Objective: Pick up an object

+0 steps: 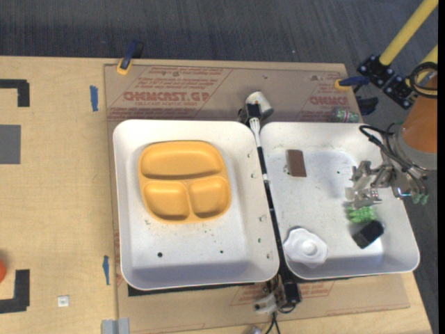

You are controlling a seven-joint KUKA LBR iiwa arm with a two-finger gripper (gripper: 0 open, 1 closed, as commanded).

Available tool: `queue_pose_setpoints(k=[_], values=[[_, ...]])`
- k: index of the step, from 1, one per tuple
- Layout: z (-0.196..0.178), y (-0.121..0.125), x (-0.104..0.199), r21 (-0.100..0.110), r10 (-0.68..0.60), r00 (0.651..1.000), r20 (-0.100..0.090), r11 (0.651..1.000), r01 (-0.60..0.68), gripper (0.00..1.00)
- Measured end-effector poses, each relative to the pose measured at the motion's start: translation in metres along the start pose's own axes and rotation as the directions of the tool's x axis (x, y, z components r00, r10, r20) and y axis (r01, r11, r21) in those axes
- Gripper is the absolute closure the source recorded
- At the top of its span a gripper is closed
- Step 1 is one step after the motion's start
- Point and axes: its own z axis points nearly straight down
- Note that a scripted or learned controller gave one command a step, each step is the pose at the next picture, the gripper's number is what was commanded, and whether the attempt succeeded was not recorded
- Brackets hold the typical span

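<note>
Green object (pixel 361 214) lies in the right bin (pixel 327 148), close to that bin's right wall and just below the gripper (pixel 364 186). It looks like a small crumpled or leafy piece, though its shape is hard to read at this size. Directly below it, touching or nearly so, sits a black block (pixel 368 234), tilted. Near the bin's front edge rests a white rounded cup-like thing (pixel 305 248), and toward the back a small brown rectangle (pixel 296 163) lies flat, well apart from the rest.

The gripper's metal fingers point leftward and down into the bin, their tips right above the green object. Whether they are spread or closed, and whether anything sits between them, I cannot tell; the metal parts blur together against the white floor. Behind them the wrist, hung with black cables, reaches in from the right, and the orange band (pixel 424 127) shows at the frame's edge, where the arm is cut off.

The left bin (pixel 132 186) holds a yellow three-compartment tray (pixel 185 179), lying flat toward the back. Both bins stand on a brown board (pixel 208 89) atop the bench.
</note>
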Motion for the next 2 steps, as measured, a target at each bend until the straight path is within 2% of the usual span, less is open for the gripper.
queue_pose_setpoints(k=[1,2], values=[[0.000,0.000,0.000,-0.001,0.000,1.000,0.000,1.000,0.000,0.00],[0.049,0.005,-0.010,-0.002,-0.090,0.996,-0.003,0.996,0.090,0.00]])
